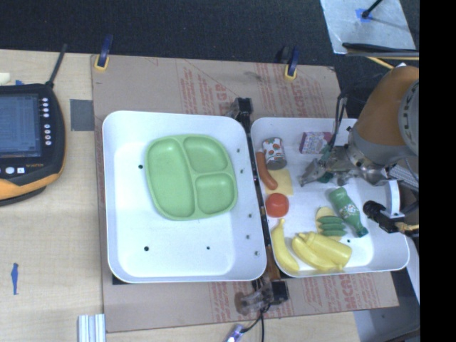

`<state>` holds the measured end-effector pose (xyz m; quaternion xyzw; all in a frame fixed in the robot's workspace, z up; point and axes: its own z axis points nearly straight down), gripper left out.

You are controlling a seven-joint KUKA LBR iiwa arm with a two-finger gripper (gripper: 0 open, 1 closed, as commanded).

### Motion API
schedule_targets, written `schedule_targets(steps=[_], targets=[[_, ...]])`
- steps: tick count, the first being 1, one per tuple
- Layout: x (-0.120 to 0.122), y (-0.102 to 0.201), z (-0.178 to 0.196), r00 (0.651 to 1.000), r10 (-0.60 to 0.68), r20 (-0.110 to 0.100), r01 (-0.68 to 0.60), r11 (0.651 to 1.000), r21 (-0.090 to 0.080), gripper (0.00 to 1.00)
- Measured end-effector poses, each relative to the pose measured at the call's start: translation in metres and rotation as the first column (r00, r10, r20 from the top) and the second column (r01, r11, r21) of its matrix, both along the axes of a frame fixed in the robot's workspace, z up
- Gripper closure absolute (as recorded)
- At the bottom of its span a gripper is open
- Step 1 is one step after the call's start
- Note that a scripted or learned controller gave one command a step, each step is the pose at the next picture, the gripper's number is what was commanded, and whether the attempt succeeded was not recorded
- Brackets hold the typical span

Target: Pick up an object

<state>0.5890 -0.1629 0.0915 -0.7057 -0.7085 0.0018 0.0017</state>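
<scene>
Above the right bin (370, 262), the tool (317, 171) hovers near a green bottle (348, 210).

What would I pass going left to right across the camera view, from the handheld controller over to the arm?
Teach pendant → left white bin holding the green divided plate → small can → pink packet → green bottle → gripper side of the grey-and-orange arm.

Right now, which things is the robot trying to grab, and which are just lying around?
For grabbing, in the right bin: green bottle, bananas, tomato, carrot, small can, pink packet.

Just lying about: green divided plate, handheld controller, blue clamps.
</scene>
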Motion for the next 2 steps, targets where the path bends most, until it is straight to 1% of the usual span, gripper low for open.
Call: schedule_targets(steps=[1, 2], targets=[[0.066, -0.012, 0.001, 1.000, 0.000, 0.003, 0.000, 1.000, 0.000, 0.00], [0.037, -0.013, 0.000, 1.000, 0.000, 0.001, 0.000, 1.000, 0.000, 0.00]])
